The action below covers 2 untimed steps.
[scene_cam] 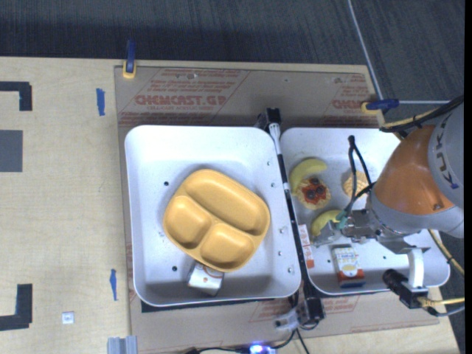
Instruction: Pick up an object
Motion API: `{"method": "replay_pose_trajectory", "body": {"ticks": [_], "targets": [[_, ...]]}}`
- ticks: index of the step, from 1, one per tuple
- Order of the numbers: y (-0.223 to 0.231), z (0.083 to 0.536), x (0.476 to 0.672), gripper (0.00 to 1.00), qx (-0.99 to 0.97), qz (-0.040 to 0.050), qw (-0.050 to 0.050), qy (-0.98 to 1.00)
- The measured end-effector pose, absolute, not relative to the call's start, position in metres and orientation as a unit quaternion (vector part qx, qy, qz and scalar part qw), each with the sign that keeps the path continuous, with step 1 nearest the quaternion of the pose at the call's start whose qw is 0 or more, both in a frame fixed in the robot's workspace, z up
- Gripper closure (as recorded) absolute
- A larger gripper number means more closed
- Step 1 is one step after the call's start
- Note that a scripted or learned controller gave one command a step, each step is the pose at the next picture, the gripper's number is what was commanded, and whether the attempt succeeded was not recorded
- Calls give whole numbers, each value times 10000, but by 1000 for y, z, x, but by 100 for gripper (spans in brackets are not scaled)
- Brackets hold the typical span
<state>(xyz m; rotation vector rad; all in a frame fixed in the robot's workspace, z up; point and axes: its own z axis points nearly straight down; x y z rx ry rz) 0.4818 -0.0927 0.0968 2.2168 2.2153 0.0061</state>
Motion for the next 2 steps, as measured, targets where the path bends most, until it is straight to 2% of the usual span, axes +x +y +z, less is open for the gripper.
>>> {"method": "replay_pose_trajectory", "body": {"ticks": [1,2], "targets": [[-102,86,480,0,7067,11,-6,7075],[-103,97,482,100,7068,21,32,7074]]}}
